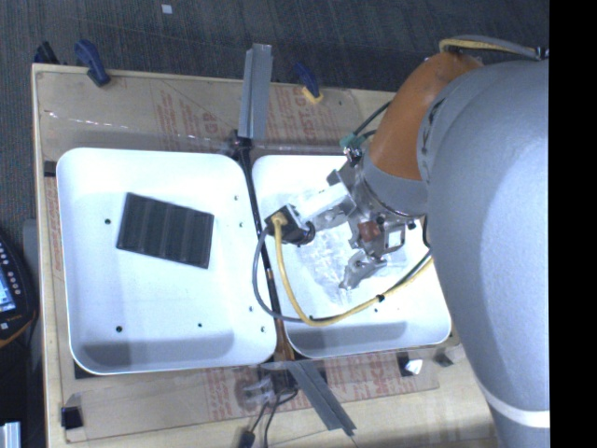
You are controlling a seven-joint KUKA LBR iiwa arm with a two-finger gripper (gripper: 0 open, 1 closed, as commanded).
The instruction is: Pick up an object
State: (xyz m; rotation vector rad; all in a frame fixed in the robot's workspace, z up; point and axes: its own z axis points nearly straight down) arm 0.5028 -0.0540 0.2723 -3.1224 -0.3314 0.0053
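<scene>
Camera view had two shallow white bins side by side on a wooden bench (140, 110), seen from above at a slant. The left bin (84, 278) held a dark ribbed rectangular pad (166, 231), lying flat and turned a bit, up in that bin's upper left part, well apart from the walls. The right bin (373, 339) was mostly covered by the arm (485, 203), a big grey body with an orange band filling the right side of the frame.

The gripper (359, 269) was hung low over the middle of the right bin. Whether it was apart or together couldn't be told, since the wrist hardware was in the way and everything there was bright white on white. Something clear and crinkly, a transparent object (322, 255), could just be made out on the bin floor just left of the gripper tip; contact could not be judged, honestly too washed out.

A yellow cable (291, 292) was looped from the wrist down across the right bin's floor and back toward the lower right. A black cable ran along the divide between the bins. A grey metal bar (255, 87) was fixed at the top centre, between the bins, and blue clamps (91, 62) were set on the bench's upper edge. Dark carpet (280, 7) was seen beyond the bench at the top.
</scene>
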